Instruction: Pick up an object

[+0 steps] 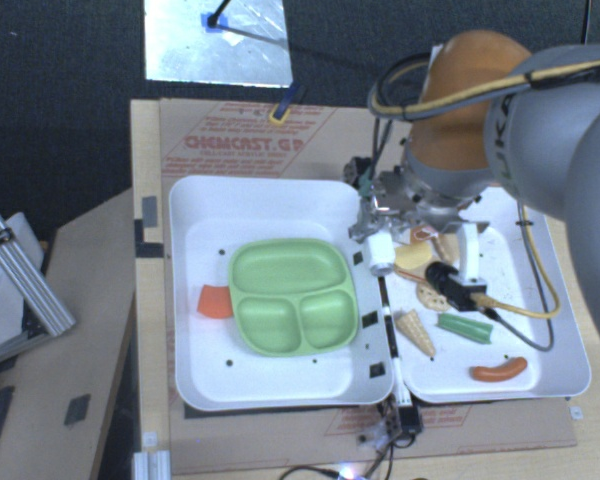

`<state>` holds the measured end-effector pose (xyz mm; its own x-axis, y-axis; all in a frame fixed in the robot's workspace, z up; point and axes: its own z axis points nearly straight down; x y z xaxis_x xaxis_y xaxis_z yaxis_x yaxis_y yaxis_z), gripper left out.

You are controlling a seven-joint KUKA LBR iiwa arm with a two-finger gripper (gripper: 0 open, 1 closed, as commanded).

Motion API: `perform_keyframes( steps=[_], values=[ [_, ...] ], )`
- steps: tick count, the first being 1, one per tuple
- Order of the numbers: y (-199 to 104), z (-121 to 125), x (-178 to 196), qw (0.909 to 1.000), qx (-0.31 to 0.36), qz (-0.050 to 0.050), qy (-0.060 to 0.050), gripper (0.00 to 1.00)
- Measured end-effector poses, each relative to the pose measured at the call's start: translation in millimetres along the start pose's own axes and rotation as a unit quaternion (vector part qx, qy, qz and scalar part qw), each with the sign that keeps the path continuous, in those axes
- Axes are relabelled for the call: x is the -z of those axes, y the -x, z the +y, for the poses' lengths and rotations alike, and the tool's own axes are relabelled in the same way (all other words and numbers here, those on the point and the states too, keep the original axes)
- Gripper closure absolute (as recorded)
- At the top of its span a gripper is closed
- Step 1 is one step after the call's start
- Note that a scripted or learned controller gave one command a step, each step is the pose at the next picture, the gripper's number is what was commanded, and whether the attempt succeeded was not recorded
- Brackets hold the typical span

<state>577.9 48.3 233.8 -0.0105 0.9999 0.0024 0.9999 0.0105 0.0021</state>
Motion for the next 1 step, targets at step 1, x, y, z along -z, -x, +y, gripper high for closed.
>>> perform_keyframes(
  steps=[1],
  values=[
    [-15.5,2.6,-16.6,1.0000,-0.002,-0.001,-0.002,1.00]
  ],
)
